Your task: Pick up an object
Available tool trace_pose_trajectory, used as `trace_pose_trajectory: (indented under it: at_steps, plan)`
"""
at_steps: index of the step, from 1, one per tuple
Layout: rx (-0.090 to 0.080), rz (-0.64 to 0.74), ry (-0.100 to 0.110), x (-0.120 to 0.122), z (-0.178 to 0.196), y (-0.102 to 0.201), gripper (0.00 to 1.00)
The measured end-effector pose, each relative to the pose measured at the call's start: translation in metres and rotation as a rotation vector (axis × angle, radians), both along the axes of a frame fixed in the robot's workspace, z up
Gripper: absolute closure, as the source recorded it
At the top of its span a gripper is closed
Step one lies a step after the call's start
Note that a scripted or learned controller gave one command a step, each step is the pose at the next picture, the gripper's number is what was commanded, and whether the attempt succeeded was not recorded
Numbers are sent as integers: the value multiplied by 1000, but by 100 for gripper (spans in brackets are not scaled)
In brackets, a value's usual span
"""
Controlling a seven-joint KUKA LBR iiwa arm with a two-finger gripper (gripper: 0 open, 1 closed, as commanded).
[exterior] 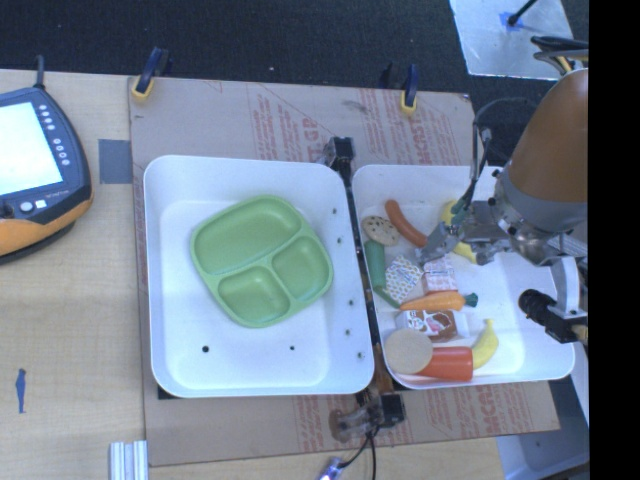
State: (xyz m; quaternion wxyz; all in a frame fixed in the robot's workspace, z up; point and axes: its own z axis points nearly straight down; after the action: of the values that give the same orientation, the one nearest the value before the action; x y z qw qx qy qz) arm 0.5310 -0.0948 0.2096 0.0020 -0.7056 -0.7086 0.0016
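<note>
**Arm reaching over the crowded right bin**

Camera view: the gripper (447, 236) is hovering over the right bin (530, 373), near its far edge, with the hot dog (404, 222) just beside it. Whether it is parted or closed cannot be told. Nothing is visibly being carried. The carrot (440, 301) and banana (486, 344) are lying toward the near edge. The green plate (262, 260) is sitting mid left bin (170, 268). Judged step: approaching. Next, it is needing a descent onto one item.
</note>
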Motion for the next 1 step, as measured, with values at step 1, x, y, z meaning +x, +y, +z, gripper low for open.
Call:
trace_pose_trajectory:
  at_steps: [1]
  plan:
    - [-3, 0, 1, 63, -93, -49, 0]
